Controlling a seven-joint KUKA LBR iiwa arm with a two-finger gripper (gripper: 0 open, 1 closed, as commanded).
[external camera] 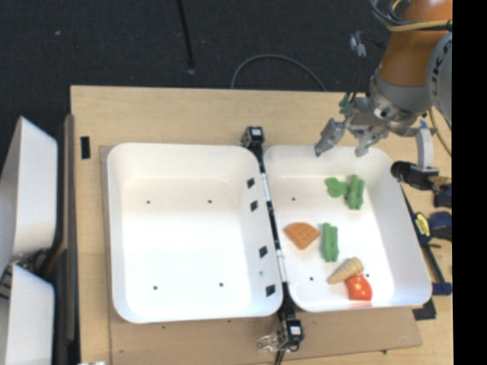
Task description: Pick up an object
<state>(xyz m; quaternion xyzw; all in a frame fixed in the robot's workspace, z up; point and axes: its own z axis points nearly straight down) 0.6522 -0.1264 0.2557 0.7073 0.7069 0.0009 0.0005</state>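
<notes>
The gripper (344, 144) hangs spread open, grasping nothing — above the right bin's (407, 276) far rim. Nearest below it lie green toys (347, 189); farther, a waffle (301, 235) and strawberry (359, 288).

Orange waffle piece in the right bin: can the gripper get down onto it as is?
Probably yes. The orange waffle piece lies flat with nothing on top; a green piece sits close beside it. The gripper hovers open over the bin's far edge.

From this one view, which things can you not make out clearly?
- Arm: its upper part is cut off by the camera view's top edge.
- Red item and cone in the right bin: too small and blurred to identify; they seem to touch.
- Two green pieces: blurred, so I cannot tell whether they are one object or two.
- Gripper: its height above the bin cannot be judged.
</notes>
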